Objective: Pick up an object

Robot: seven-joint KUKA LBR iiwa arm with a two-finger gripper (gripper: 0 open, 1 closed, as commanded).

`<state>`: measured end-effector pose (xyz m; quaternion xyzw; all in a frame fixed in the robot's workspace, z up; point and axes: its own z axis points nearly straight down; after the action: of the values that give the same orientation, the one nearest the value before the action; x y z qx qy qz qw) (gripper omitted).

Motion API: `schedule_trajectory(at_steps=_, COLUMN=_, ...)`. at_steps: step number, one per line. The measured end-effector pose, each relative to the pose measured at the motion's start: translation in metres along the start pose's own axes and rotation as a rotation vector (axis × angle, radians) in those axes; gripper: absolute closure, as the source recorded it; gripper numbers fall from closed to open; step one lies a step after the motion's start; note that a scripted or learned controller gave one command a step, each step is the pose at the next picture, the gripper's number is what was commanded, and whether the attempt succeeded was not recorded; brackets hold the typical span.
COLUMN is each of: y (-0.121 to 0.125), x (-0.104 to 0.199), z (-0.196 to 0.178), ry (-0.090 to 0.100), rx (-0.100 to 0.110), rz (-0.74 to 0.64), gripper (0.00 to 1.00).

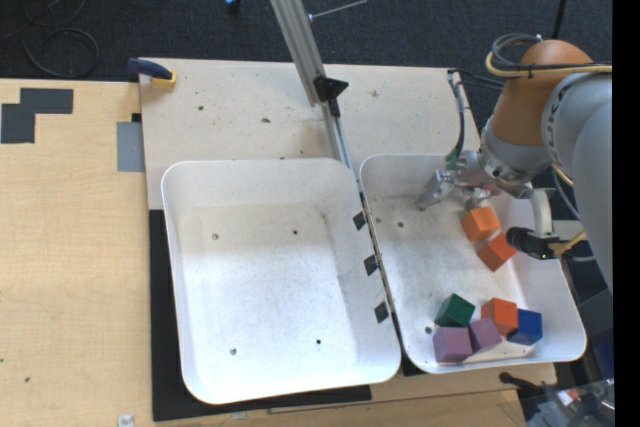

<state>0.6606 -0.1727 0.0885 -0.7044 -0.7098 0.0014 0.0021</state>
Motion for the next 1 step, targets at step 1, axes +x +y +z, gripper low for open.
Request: schedule_trajectory(at_steps=1, y=0.0006, x=-0.0004, z=-0.0120, ry=-0.001, rx=-0.002, rz=-0.001, gripper=1.00)
